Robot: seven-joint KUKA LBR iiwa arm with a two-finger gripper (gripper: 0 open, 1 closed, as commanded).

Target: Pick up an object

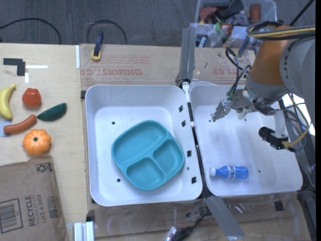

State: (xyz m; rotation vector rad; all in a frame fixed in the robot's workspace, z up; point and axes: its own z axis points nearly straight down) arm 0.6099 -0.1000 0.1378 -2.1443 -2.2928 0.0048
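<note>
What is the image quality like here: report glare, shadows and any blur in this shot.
Camera view: lighting is even and soft; the white bins look bright but keep detail, with faint shadow along their walls; the blue tray and blue bottle are fairly sharp; the gripper looks slightly soft, so its fingers are hard to read; bright glare sits behind the arm at the right edge.

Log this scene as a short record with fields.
left bin: teal tray, lying flat
right bin: blue bottle, on its side near the front
hand: above the right bin's back left part, apart from the bottle
held: nothing seen in the hand
outside the bins: toy foods on the bench at left, including a banana and a pumpkin
</note>
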